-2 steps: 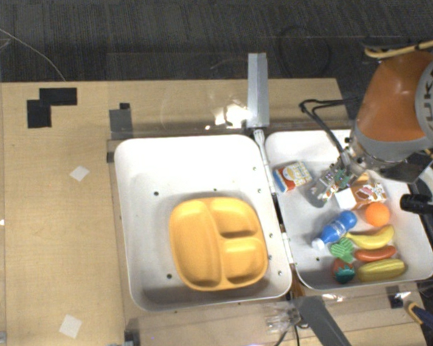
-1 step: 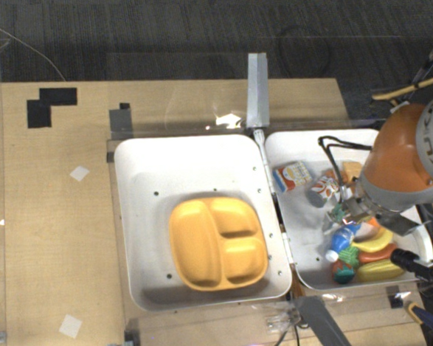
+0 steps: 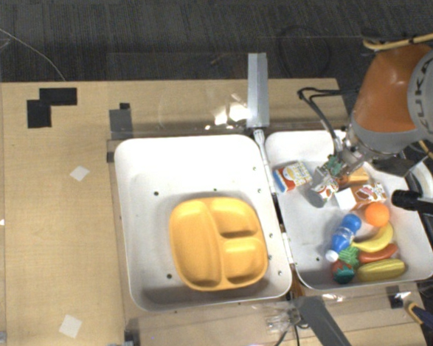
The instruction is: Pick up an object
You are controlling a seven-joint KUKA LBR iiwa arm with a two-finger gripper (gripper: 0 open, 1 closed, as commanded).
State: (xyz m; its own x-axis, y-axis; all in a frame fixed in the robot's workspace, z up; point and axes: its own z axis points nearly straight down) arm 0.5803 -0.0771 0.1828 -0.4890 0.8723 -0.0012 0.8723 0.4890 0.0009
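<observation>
Bench: I'm looking down on a tan bench top (image 3: pixel 51 239) with dark carpet beyond it, and two white bins side by side; I'll place everything off the divider (image 3: pixel 271 194) between them.
Left bin: left of the divider, the left bin (image 3: pixel 139 174) carries one yellow tray (image 3: pixel 218 242), set low and toward the divider, so it looks parked there rather than on offer.
Right bin: right of the divider, the right bin (image 3: pixel 304 262) has the pickable clutter, crowded into its far-right half.
Carton: a small red-and-white carton (image 3: pixel 293 175) lies just right of the divider, apart from the heap, with bare floor around it.
Heap: farther right, an orange (image 3: pixel 377 213), a blue bottle (image 3: pixel 344 233), a banana (image 3: pixel 377 242) and a yellow piece (image 3: pixel 381 270) press against the bin's lower right wall.
Gripper: the gripper (image 3: pixel 322 187) hangs right of the carton, low over the bin floor; I can't tell how far its claw is spread, or whether anything sits in it.
Arm: orange band (image 3: pixel 388 90) above, reaching in from the right.
Room: my read is that the carton is the easy target, with open floor on all sides; the heap sits against the walls, leaving little clearance.
</observation>
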